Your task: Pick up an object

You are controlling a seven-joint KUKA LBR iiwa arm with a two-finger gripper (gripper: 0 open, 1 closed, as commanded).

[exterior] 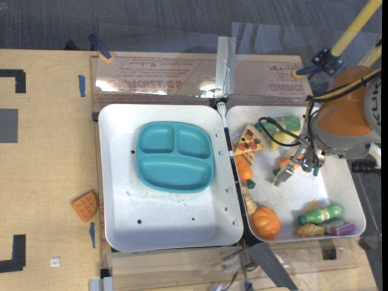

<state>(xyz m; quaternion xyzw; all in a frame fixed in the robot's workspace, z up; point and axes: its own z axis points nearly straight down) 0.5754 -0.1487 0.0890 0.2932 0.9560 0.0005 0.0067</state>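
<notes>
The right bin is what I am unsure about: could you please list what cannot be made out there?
- Gripper: finger state too small and blurred in the camera view.
- Yellow item: partly covered by a black cable.
- Toys by the green bottle: too small to identify.

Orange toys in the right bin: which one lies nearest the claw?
The small orange piece, just left of the claw. The carrot lies by the left wall, and the pumpkin sits near the front.

Grey arm (364, 111), orange band, black cables, metal gripper (284, 174).
</notes>
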